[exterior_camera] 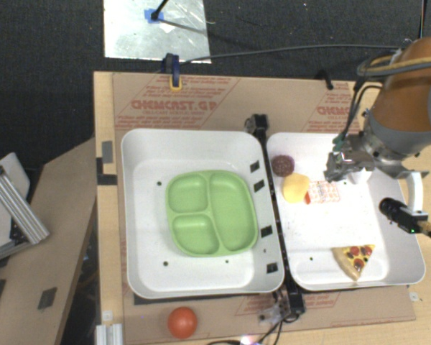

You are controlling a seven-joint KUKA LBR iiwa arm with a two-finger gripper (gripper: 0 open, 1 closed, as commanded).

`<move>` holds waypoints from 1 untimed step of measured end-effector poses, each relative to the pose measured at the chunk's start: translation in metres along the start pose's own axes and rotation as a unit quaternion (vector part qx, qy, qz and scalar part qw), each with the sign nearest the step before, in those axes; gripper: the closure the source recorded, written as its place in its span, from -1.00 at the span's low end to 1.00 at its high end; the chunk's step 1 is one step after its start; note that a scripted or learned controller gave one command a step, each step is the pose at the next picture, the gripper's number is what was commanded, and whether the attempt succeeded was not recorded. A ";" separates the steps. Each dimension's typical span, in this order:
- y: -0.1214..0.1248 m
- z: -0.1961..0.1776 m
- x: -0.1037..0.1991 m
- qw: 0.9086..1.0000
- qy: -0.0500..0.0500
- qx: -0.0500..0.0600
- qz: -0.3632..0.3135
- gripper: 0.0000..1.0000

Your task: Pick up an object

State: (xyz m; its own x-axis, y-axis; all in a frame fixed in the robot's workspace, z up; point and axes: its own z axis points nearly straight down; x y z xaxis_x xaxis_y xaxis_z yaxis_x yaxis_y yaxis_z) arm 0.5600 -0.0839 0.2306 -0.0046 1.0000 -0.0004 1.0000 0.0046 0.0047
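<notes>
Bench: green tray in left bin, pizza slice in right; hand state unclear.

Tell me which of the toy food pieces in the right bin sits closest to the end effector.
The yellow round piece, just left of the end effector. The dark red piece lies farther left, and the pizza slice is down near the bin's front edge.
</notes>
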 end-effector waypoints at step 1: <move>0.001 -0.030 0.000 1.000 0.000 0.000 0.000 1.00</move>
State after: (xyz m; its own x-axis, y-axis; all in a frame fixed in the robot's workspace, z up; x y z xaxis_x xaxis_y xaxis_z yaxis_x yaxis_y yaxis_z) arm 0.5613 -0.0839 0.2609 -0.0048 1.0000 -0.0003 1.0000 0.0048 0.0047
